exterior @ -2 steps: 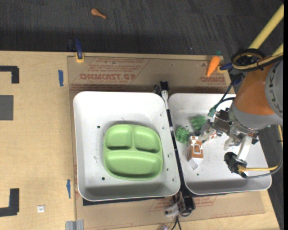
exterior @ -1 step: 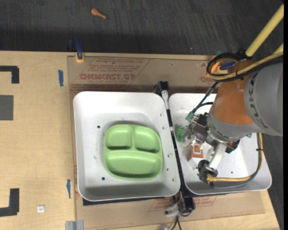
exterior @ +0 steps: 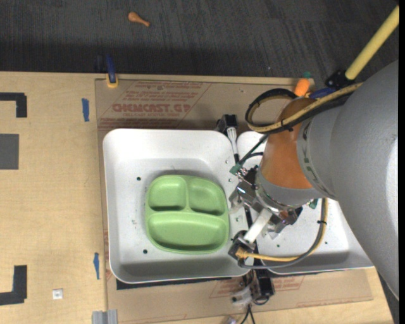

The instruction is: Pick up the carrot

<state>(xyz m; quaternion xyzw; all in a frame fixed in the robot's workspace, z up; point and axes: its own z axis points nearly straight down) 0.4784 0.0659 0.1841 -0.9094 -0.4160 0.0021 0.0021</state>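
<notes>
Approach step, by my reading: the robot's hand [exterior: 248, 205], grip state impossible to tell, hangs low beside a green divided plastic plate [exterior: 187, 212], while the likely carrot, a small orange tapered piece [exterior: 137, 19], lies well beyond the hand on dark floor, demanding a long reach.

Dark carpet floor [exterior: 221, 38] at top; cardboard-covered bench [exterior: 50, 190] bearing blue tape marks [exterior: 85, 109].

Small orange carrot [exterior: 305, 87] — by right bin's [exterior: 338, 243] far edge.
</notes>
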